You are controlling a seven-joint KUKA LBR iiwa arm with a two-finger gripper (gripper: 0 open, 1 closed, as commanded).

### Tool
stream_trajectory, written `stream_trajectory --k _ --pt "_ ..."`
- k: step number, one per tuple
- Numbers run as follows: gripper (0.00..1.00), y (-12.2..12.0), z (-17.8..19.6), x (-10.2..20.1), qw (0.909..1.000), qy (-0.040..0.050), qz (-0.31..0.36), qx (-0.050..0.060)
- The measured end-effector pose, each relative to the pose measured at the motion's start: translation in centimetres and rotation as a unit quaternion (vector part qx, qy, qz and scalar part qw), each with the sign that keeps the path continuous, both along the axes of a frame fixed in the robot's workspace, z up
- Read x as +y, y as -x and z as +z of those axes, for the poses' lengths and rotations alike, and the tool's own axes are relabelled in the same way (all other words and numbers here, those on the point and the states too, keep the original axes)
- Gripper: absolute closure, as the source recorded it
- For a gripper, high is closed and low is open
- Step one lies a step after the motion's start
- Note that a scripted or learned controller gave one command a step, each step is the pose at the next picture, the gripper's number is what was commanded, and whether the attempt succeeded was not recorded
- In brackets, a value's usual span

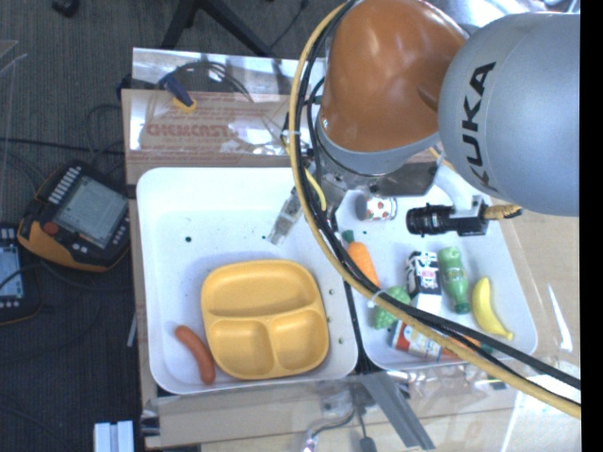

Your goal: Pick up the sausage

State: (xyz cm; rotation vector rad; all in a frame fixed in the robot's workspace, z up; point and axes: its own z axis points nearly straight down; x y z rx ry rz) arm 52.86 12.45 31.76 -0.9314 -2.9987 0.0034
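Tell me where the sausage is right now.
The sausage lies in the left bin, near its front-left corner, just left of the yellow divided plate.

From my console, the sausage (195,353) looks like smooth, slightly glossy plastic, orange-red. The yellow divided tray (265,317) beside it reads as moulded plastic with a soft satin sheen. Both white bins (155,281) appear to be smooth plastic, the left one faintly scuffed and speckled (a few dark marks on its floor). The arm's orange band (382,73) is highly polished, throwing bright highlights, while the grey shell (528,111) to its right looks matt-painted. The banana (490,309) and carrot (361,260) look like shiny toy plastic. On the far side, a wrinkled clear plastic sheet (207,111) glints over cardboard.
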Motion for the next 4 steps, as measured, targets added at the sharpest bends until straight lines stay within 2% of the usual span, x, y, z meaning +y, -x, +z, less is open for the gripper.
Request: stream_trajectory --k 1,2,3,4 --pt "1.00 1.5 -10.5 7.7 0.9902 0.0010 -0.140 0.002" --pt "1.00 3.9 -1.8 4.6 0.9971 0.0006 -0.076 0.001" --pt "1.00 4.3 -3.5 0.6 0.9992 0.0003 0.041 0.001" --pt "1.00 4.3 -4.1 -2.2 0.9940 -0.0003 0.110 0.001"
